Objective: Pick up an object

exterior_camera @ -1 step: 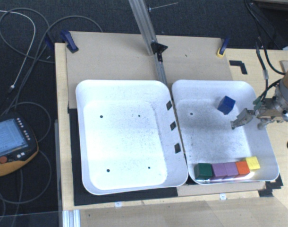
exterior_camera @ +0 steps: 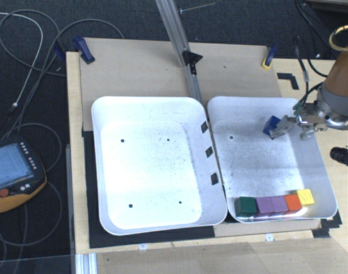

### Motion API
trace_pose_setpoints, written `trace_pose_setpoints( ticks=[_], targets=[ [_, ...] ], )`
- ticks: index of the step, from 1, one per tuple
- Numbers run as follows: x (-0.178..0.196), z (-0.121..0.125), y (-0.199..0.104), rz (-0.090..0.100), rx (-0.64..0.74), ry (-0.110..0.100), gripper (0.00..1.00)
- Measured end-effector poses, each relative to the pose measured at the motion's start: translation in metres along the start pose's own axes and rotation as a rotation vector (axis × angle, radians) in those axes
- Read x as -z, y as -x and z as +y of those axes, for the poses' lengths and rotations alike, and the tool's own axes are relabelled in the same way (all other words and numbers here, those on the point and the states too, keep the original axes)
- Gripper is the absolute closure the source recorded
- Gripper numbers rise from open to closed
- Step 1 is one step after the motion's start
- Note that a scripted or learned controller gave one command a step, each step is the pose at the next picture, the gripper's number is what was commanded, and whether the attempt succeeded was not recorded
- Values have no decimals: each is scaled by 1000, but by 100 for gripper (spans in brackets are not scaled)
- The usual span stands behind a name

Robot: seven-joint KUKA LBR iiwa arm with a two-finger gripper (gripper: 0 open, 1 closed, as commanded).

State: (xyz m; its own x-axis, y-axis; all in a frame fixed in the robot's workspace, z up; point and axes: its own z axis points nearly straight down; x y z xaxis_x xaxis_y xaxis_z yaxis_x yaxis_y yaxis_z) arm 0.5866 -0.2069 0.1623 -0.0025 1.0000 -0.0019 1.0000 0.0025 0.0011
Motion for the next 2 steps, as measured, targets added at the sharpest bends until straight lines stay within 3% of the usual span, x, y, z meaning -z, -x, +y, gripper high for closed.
trace_pose_setpoints(
  ticks=[1, 2],
  targets=[
    [-67, 66, -11, 1, 2, -2, 0],
    [-51, 66, -9, -1, 1, 2, 100]
  ],
)
